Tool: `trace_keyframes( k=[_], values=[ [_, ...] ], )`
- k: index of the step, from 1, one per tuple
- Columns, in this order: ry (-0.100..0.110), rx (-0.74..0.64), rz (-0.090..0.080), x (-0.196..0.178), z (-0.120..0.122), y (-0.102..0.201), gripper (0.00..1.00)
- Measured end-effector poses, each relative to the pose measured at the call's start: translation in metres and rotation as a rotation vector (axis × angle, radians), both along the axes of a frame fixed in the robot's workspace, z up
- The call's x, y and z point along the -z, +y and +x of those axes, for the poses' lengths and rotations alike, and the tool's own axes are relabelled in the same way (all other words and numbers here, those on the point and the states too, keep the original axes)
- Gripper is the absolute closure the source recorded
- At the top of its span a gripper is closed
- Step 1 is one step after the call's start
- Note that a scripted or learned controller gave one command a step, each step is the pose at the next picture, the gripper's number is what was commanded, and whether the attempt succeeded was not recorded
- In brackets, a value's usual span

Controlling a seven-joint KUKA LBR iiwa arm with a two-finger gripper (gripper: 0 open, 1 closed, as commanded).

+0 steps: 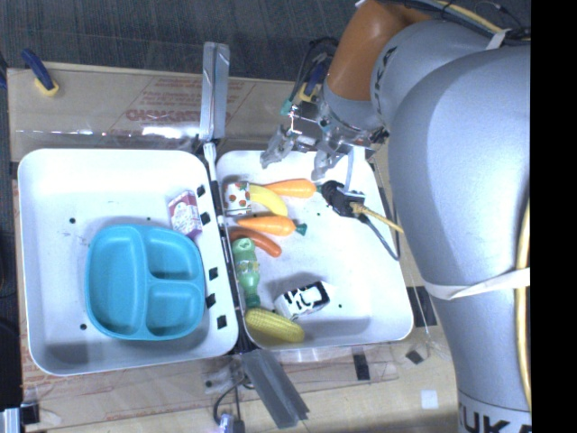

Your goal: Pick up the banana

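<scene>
In the left bin [36, 242] sits a blue divided plate [144, 282], with a small pink packet [185, 213] against the wall at its upper right. Across the divider, the right bin [379, 287] is crowded along its left side. At the back there is a small printed can [236, 197], and just beside it lies the banana [268, 199], touching an orange carrot [293, 188] on its far side. Below the banana lies a second carrot [264, 225] with a green tip, then a shorter orange piece [263, 245], a green bottle [245, 271] and, at the front wall, an ear of corn [273, 326]. A black-and-white packet [304, 298] lies near the corn. My gripper [294, 165] hangs over the bin's back edge, just above the banana and carrot, its fingers [270, 154] spread wide and closed on nothing.
</scene>
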State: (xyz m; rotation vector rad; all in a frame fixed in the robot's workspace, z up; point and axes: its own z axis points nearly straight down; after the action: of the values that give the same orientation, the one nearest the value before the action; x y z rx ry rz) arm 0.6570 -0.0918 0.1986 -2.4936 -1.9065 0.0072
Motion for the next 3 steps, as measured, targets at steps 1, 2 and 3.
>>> trace_keyframes(
  k=[1,2,3],
  values=[
    [-0.002,-0.296,0.002,0.084,0.000,-0.003,0.00],
    [0.006,-0.501,0.008,0.106,-0.001,-0.001,0.00],
    [0.006,-0.504,0.001,0.100,0.000,-0.005,1.00]
  ],
)
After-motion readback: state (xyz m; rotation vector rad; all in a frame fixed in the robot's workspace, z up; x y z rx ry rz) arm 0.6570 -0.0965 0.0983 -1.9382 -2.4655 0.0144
